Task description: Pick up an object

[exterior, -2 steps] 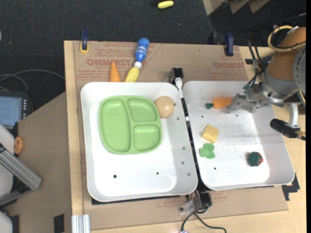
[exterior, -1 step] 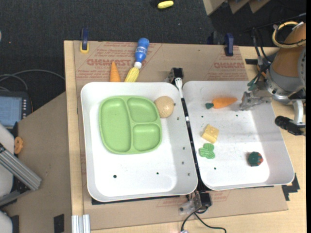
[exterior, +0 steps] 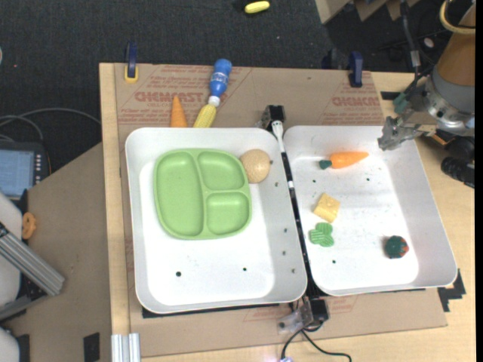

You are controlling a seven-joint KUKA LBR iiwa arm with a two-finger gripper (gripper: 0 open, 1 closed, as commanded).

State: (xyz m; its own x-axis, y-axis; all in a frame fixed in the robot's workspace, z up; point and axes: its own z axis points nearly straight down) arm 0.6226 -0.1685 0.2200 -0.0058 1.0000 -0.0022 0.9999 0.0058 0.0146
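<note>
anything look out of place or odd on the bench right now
Yes. Three items lie outside the bins on the board behind the left bin: a blue bottle, a corn cob and an orange cone shape. A yellow piece lies on the dark floor beyond. Nothing looks spilled or broken.

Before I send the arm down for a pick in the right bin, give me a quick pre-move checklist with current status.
1. Targets present in the shallow white right bin: orange toy carrot, yellow cheese-like block, green ridged toy, dark green round toy: ok.
2. Targets spaced apart: ok.
3. Gripper over a target: not ok, it sits at the bin's far right rim.
4. Carrot nearest the gripper: ok.
5. Gripper opening: cannot tell.
</note>
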